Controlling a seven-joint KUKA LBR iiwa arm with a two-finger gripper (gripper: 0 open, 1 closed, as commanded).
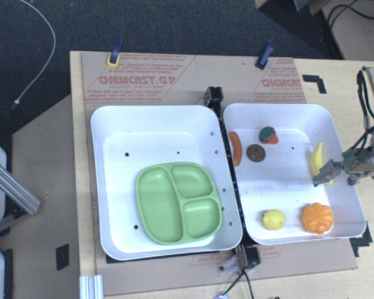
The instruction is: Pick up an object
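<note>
Cardboard-topped bench [174, 80], two white bins. Gripper [324, 174]: finger state cannot be told; positioned at right bin [287, 112] right wall, just below banana [316, 157]. Orange pumpkin [317, 218], lemon [273, 219], brown disc [256, 153] nearby. Green divided plate [177, 201] is held in left bin [112, 167].

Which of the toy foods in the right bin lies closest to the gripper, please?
The banana, the slim yellow piece right beside the gripper at the bin's right wall; the pumpkin and lemon lie farther off.
</note>
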